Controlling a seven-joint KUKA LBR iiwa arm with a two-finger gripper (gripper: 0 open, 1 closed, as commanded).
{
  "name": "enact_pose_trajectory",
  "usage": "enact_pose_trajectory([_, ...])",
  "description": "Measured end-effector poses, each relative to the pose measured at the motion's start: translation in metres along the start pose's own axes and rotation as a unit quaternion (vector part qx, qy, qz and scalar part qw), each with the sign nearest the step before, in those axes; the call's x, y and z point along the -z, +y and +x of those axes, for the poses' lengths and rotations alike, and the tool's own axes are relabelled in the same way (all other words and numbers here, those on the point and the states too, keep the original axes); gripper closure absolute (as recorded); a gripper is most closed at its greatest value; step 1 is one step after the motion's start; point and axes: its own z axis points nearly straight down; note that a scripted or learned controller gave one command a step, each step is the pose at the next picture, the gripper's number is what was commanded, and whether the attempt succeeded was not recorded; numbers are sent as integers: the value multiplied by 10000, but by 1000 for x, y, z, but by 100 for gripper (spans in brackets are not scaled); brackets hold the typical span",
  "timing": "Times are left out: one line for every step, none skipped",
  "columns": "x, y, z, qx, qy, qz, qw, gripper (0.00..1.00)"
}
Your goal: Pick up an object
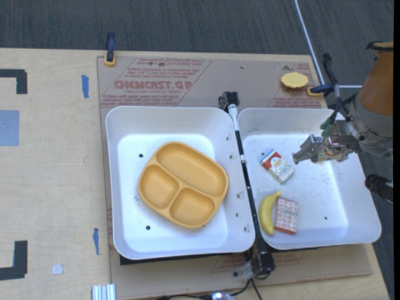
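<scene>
- I see the claw [306, 154] above the right bin [350, 227], near its upper right; I cannot tell how it is set.
- In that bin lie a small carton [277, 166], white with red print and tilted, a curved yellow banana [268, 212], and a flat red-and-white box [287, 215] touching the banana.
- The left bin [125, 230] holds a smooth yellow plastic plate [182, 184] with three compartments.
- The counter [44, 186] is pale wood, with printed cardboard [187, 80] under the bins.
</scene>
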Motion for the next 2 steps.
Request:
enact_pose_trajectory([-140,65,-43,-4,-9,-14,10000,0])
enact_pose_trajectory([-155,36,-2,-4,-16,-77,10000,0])
